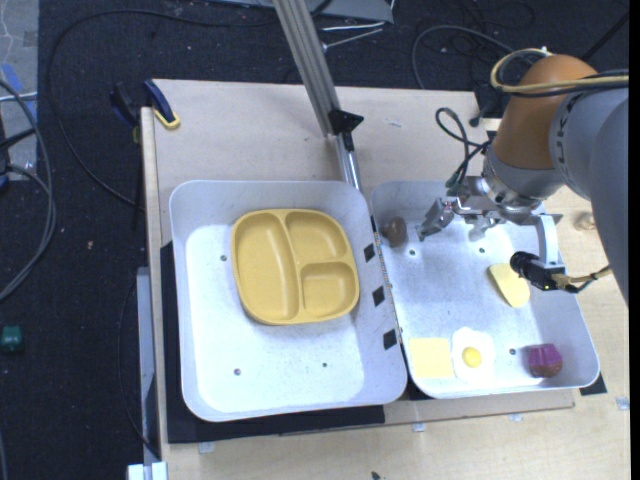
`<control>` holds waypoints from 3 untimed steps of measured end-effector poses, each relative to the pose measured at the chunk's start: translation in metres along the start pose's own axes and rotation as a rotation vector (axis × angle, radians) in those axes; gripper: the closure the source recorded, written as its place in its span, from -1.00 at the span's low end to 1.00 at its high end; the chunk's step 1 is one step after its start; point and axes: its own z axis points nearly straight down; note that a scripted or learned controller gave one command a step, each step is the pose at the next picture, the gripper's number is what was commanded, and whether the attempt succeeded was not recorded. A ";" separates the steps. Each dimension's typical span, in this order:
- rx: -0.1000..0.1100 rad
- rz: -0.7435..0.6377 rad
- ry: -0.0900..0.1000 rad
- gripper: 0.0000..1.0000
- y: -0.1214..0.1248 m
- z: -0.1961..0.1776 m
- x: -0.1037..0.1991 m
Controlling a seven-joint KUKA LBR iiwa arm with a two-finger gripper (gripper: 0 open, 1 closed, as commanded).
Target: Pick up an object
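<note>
Brown roundish object (396, 230) near right bin's (570, 313) left wall, just left of gripper (447, 215). Gripper's open-or-shut state: cannot tell. No readable writing. Yellow tray (295, 265) in left bin (200, 368).

Gripper (455, 218) hangs in the right bin (585, 340); brown lump (395, 230) just left of it, divided tray (295, 265) further left.

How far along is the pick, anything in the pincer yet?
Nothing looks picked yet. The pincer hangs over the right bin near the small brown object, with nothing seen between its fingers. The yellow wedge, yellow square, fried egg and purple piece lie in the bin. Grasp and lift remain.
</note>
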 end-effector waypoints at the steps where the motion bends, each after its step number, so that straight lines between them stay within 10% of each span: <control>1: -0.007 -0.001 -0.001 1.00 0.002 -0.015 0.000; 3: -0.011 -0.003 -0.001 1.00 0.001 -0.117 0.000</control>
